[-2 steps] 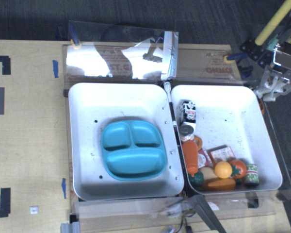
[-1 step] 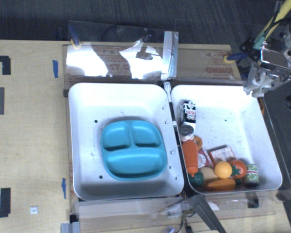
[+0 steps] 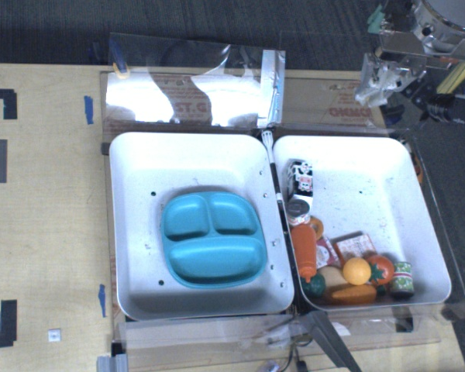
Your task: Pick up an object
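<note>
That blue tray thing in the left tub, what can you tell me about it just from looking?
The blue tray is a light blue divided plate, smooth and plastic-looking, with rounded corners. Raised ridges split it into three wells: two smaller ones at the far side and one wide one at the near side, with nothing in them. It lies flat and right side up on the floor of the left bin, near the middle, a little toward the near wall. Only the bin floor touches it.

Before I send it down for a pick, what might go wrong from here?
1. The toys are packed tightly in the right bin's near corner, so a grasp may catch two or slip off.
2. They lie against the bin walls, so the hand may strike the rim.
3. The hand sits beyond the far edge, leaving a long approach.
</note>
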{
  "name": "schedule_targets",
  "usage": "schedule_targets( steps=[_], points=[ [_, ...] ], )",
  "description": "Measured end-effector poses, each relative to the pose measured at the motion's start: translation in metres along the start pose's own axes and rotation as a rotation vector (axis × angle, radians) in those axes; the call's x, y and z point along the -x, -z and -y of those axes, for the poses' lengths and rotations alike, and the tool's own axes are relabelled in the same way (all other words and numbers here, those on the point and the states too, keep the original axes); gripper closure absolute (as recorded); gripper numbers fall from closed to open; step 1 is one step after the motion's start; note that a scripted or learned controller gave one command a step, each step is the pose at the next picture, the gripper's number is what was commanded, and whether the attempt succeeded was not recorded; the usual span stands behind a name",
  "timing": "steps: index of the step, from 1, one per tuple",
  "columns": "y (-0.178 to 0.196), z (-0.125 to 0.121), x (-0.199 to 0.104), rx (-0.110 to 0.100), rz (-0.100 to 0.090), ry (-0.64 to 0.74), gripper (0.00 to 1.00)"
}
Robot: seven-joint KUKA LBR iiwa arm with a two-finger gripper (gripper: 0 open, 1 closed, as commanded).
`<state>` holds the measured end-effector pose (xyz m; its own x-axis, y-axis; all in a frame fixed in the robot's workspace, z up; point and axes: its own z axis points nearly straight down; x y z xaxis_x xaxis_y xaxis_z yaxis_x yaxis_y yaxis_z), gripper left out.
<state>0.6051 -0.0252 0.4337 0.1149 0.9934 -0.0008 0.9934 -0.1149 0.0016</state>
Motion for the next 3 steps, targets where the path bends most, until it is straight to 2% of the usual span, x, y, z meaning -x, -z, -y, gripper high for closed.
schedule_targets(
  steps=[1, 2, 3],
  points=[
    [0.001, -0.002, 0.0, 0.003, 0.0, -0.02, 1.0],
    [-0.016, 0.015, -0.003, -0.005, 0.0, -0.018, 1.0],
    [-0.02, 0.028, -0.028, -0.005, -0.001, 0.144, 1.0]
  ],
)
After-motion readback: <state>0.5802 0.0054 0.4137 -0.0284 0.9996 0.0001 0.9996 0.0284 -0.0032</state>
